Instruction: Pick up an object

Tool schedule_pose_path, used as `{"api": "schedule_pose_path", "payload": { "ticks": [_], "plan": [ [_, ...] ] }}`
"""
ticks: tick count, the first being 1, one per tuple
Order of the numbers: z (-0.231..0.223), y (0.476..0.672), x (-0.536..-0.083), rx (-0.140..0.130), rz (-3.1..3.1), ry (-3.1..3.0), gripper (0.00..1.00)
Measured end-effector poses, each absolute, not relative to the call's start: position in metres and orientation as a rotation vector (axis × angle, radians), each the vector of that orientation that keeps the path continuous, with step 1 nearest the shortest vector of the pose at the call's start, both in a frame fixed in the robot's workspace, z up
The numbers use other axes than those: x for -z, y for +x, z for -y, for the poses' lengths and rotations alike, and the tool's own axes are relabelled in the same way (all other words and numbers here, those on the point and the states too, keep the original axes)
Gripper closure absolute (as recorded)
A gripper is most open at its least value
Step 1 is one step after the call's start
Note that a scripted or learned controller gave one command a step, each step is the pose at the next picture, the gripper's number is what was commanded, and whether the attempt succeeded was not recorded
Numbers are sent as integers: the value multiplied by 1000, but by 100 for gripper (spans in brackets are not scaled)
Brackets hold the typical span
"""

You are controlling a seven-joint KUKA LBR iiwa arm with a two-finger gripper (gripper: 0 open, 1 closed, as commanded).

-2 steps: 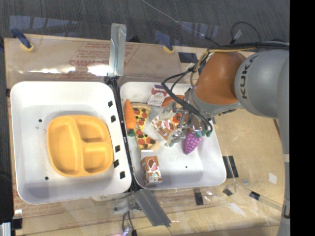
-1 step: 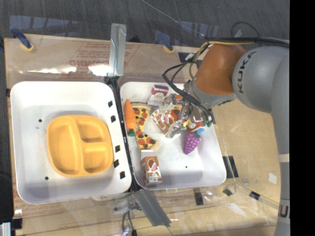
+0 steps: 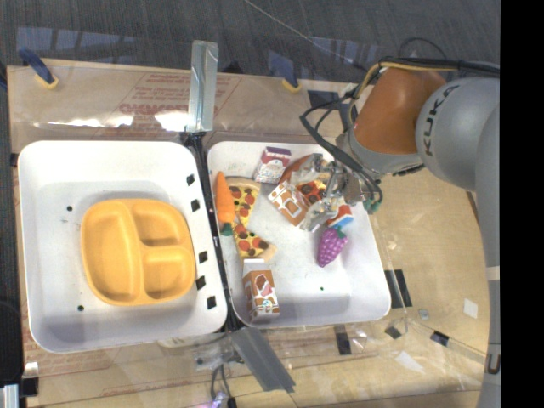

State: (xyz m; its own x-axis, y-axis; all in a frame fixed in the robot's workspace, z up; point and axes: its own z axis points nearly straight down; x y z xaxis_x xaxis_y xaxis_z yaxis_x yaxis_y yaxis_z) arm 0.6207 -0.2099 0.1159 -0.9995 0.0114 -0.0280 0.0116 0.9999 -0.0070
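My gripper point(image 3: 327, 195) is down in the upper right part of the right bin point(image 3: 361, 291), in among a cluster of toys. Right beside it lie an orange and white snack packet point(image 3: 287, 201) and a red and blue toy point(image 3: 342, 218). A purple bunch of grapes point(image 3: 331, 246) lies just below it. The arm's orange band point(image 3: 389, 116) hangs over the bin's top right corner and hides what is under it. I cannot make out anything held.
An orange carrot point(image 3: 223, 201), two pizza slices point(image 3: 245, 199) point(image 3: 252, 244), a brown carton point(image 3: 261, 292) and a small white carton point(image 3: 273, 164) also lie in the right bin. A yellow divided tray point(image 3: 136, 249) sits in the left bin point(image 3: 42, 177).
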Motion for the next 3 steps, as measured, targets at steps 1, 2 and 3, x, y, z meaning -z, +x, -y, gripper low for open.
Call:
{"api": "schedule_pose_path", "payload": {
  "ticks": [1, 2, 3],
  "plan": [
    [208, 642, -94, 2, -3131, -195, 0],
    [209, 609, -94, 0, -3136, 109, 0],
    [166, 631, -93, 0, -3104, 455, 0]
  ]
}}
